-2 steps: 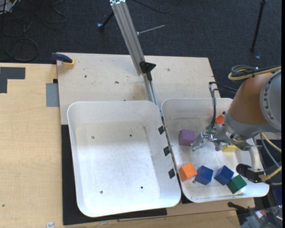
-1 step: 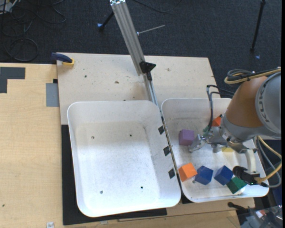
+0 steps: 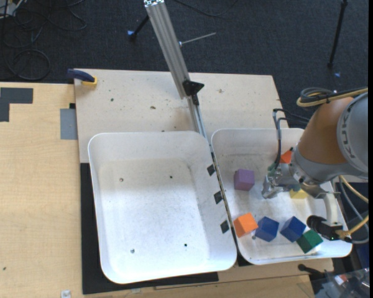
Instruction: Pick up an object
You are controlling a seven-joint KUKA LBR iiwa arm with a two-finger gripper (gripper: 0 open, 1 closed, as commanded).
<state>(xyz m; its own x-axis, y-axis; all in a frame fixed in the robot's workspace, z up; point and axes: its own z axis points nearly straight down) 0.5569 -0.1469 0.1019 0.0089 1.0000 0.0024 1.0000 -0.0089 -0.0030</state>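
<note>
The grey metal gripper (image 3: 271, 187) hangs low in the right white plastic bin (image 3: 248, 143), whether open or closed I cannot tell, just right of the purple cube (image 3: 244, 179), so it seems mid-approach; next it must centre over one block.

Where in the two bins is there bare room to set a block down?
The left bin has a bare floor. In the right bin, the far strip behind the purple block is free. Its near end is crowded: orange block, blue blocks, green block.
</note>
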